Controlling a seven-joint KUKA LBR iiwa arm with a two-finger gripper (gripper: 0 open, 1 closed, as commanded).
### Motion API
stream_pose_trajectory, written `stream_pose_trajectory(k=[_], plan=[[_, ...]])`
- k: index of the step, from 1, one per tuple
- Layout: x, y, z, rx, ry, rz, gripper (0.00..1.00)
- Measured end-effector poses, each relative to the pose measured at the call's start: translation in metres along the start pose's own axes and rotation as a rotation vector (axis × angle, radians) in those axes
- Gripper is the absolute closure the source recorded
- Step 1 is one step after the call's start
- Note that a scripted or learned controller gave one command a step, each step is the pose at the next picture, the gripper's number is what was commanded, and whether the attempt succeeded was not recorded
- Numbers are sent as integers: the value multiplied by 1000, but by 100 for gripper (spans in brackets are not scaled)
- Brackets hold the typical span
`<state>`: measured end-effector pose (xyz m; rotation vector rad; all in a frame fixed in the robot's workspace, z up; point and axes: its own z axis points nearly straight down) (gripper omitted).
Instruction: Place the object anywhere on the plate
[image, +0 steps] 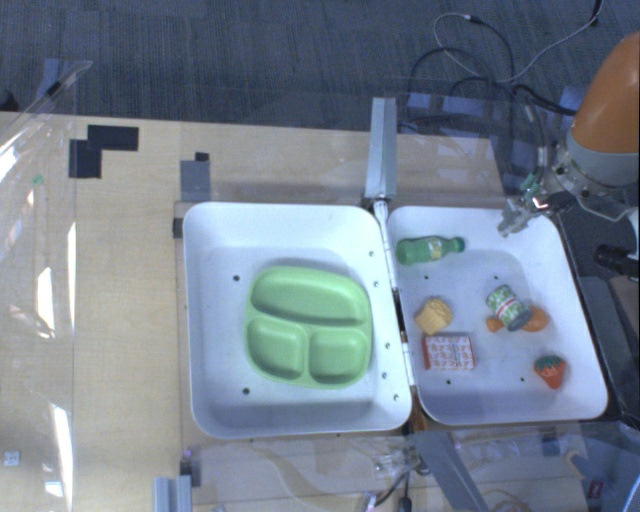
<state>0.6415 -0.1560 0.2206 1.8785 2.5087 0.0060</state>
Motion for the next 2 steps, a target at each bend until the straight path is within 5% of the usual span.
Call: stream_pose_trajectory(k=[1,2], plan=[[133,69,-11,-1,2,-35,100],[147,67,-112,-3,1,-488,100]])
